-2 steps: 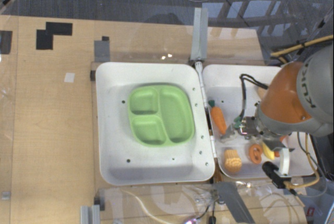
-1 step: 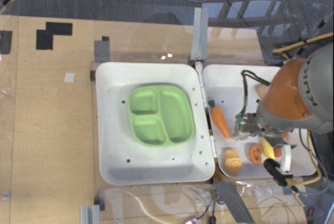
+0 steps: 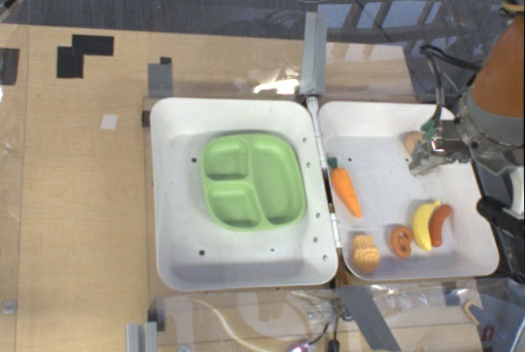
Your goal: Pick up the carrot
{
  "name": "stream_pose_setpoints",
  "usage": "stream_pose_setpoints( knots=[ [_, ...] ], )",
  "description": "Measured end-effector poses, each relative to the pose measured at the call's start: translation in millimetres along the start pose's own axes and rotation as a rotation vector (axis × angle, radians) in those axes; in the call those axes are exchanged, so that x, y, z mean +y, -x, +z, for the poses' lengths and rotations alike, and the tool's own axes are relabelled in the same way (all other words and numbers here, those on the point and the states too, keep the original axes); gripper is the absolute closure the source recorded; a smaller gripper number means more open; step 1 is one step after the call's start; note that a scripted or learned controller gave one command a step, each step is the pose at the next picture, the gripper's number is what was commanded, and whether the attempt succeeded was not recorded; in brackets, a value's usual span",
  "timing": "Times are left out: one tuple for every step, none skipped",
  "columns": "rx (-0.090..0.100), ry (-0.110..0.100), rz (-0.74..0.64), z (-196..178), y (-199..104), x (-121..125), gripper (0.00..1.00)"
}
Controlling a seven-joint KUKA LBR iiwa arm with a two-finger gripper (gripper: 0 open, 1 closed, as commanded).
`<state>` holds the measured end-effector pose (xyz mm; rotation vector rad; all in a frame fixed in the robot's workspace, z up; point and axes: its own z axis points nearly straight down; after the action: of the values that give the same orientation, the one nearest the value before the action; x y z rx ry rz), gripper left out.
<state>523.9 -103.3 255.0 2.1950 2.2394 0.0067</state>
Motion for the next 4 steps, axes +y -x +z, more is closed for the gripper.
stream_pose_setpoints(
  knots=[
    [0.0, 0.007, 0.051, 164.1, -5.2, -3.4, 1.0],
    [0.001, 0.0, -0.141, 5.0, -24.6, 33.2, 1.0],
    [-0.001, 0.002, -0.19, -97.5, -2.4, 97.5, 1.0],
    [-0.003, 0.007, -0.2, -109.2, -4.3, 99.1, 1.0]
  ],
)
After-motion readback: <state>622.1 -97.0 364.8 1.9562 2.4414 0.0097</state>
